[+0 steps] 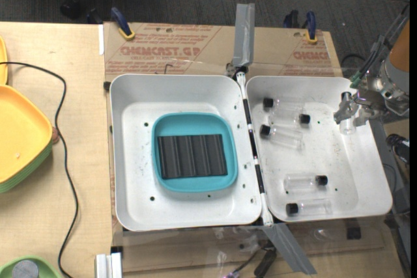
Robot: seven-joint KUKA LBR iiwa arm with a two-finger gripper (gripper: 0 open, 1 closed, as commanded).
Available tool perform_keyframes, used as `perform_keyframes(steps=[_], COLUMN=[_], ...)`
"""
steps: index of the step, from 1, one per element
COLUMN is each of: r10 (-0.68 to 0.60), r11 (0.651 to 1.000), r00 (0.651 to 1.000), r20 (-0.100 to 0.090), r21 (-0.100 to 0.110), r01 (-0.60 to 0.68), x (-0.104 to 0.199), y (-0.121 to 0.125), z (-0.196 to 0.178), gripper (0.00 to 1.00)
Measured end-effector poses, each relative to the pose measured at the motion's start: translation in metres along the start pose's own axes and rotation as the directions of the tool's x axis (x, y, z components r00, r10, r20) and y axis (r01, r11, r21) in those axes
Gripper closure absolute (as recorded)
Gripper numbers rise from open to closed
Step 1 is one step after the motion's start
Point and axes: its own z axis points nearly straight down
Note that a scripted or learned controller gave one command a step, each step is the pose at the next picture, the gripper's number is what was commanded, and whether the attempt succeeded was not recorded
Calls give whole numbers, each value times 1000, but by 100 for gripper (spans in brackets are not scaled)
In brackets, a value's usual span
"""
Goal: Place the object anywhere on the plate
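Note:
A teal rectangular plate (195, 120) with a dark grey ribbed centre lies in the middle of the left bin (130, 140). Several clear vials with black caps lie scattered in the right bin (365, 192): one (281, 105) at the back left, one (293, 116) beside it, one (283, 135) just in front, and two near the front (303, 184) (311, 208). My gripper (348, 115) hangs over the right bin's back right part, apart from the vials and far from the plate. Nothing shows clearly in it.
A stack of yellow dishes (19, 140) sits on the bench at far left, with a black cable (65, 140) running past it. Clamps (122, 23) (310, 28) hold cardboard behind the bins. A grey bar (244, 36) stands at the divide.

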Motion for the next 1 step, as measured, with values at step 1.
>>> perform_keyframes(steps=[1], r10=[0], r11=[1000], r00=[1000], r20=[0], r21=[0], r01=[0], x=[0], y=[0], z=[0], gripper=[0])
